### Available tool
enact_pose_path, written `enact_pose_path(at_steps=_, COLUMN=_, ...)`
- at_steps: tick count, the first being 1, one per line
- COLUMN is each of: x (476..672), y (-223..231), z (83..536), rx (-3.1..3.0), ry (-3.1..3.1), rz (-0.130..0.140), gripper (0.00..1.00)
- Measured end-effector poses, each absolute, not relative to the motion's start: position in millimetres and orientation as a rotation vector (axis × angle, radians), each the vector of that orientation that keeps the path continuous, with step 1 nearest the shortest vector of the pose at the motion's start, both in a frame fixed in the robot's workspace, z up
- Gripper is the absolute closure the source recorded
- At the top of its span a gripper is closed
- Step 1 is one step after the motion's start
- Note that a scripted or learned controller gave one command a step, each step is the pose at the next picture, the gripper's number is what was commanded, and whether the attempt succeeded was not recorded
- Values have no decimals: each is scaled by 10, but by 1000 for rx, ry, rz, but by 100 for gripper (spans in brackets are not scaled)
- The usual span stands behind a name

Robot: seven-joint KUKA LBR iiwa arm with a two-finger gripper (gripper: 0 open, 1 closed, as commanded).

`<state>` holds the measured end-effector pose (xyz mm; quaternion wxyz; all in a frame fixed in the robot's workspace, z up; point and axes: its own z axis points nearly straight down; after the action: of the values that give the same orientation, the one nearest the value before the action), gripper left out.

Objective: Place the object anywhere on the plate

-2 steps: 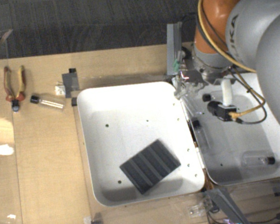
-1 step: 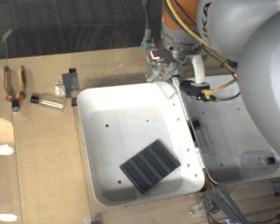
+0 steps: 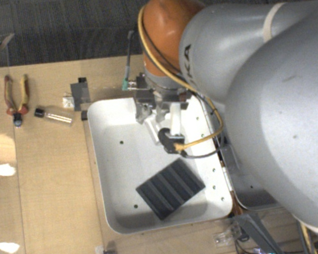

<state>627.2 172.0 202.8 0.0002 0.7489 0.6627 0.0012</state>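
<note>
My gripper [image 3: 160,126]: upper middle of the white bin [image 3: 113,160], jaw state — cannot tell | black ribbed object [image 3: 170,190]: flat on bin floor, lower centre of frame, below my gripper and apart from it

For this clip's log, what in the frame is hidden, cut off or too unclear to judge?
- Gripper: seen from above over the white bin; its own body hides whether it is open or shut.
- Second bin: the grey arm covers nearly all of it, so its contents are hidden.
- Dark ribbed slab: unclear whether this is the plate or the object.
- Pliers and small vial on the bench: too small for detail.
</note>
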Motion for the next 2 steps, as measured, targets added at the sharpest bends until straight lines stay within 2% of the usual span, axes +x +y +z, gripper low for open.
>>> enact_pose_path(at_steps=1, x=6683, y=2307, z=1909, rx=2018, ry=2406, rz=2, gripper=100)
enact_pose_path(at_steps=2, x=6683, y=2310, z=1911, rx=2017, ry=2407, rz=3, gripper=0)
